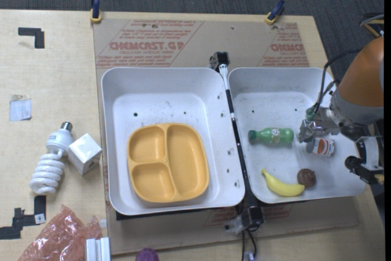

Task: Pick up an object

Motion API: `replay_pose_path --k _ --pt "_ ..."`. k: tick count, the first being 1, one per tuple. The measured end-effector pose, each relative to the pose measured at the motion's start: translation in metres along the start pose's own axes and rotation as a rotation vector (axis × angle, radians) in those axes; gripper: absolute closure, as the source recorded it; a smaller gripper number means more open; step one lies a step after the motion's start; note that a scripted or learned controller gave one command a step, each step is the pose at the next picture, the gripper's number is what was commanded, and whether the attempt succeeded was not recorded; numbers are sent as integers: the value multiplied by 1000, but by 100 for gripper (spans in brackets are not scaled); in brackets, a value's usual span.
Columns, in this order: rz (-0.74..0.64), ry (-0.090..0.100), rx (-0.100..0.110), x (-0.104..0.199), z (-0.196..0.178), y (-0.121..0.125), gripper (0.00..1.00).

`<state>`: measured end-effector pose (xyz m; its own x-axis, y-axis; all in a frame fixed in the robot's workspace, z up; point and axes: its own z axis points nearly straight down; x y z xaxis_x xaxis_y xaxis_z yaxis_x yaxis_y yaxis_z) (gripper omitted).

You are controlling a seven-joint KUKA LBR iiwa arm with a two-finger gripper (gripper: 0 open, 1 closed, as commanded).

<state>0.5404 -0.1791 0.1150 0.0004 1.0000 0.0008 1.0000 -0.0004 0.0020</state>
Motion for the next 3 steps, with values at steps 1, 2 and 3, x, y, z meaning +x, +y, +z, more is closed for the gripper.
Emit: replay_pose_path --k 1,2,3 --pt "-7 14 4 8 1 1 0" --pt "0 -1 3 59 23 -43 0" --pt "2 -1 0 58 13 -42 100"
